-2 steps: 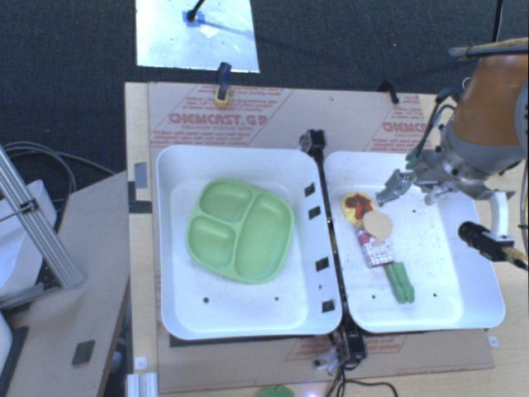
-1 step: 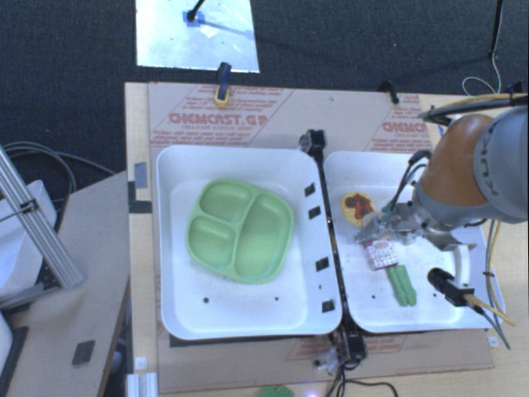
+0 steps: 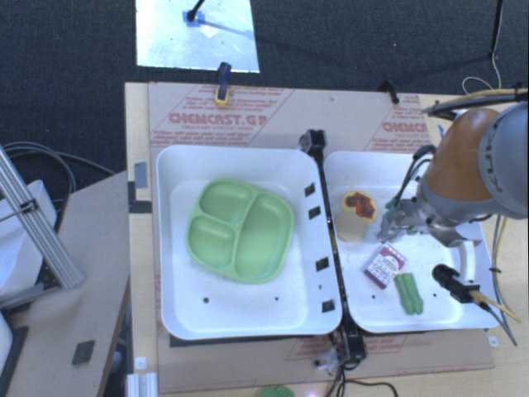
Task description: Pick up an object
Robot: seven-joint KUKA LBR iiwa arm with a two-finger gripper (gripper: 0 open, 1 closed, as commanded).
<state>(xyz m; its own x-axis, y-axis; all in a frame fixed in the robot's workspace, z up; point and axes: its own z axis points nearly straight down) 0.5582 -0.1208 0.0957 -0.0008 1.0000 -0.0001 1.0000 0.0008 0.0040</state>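
The gripper (image 3: pixel 395 224) hangs over the right bin (image 3: pixel 347 172); whether it is parted or closed, I cannot tell. Below it lie a red-and-white packet (image 3: pixel 384 266) and a green piece (image 3: pixel 408 294), just beside each other, with a pizza slice toy (image 3: pixel 359 204) near the gripper. A green divided plate (image 3: pixel 240 231) sits alone in the left bin (image 3: pixel 182 304).

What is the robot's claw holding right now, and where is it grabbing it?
It cannot be told. The claw hangs over the right bin, close to the cup with red on top, but nothing shows between its tips.
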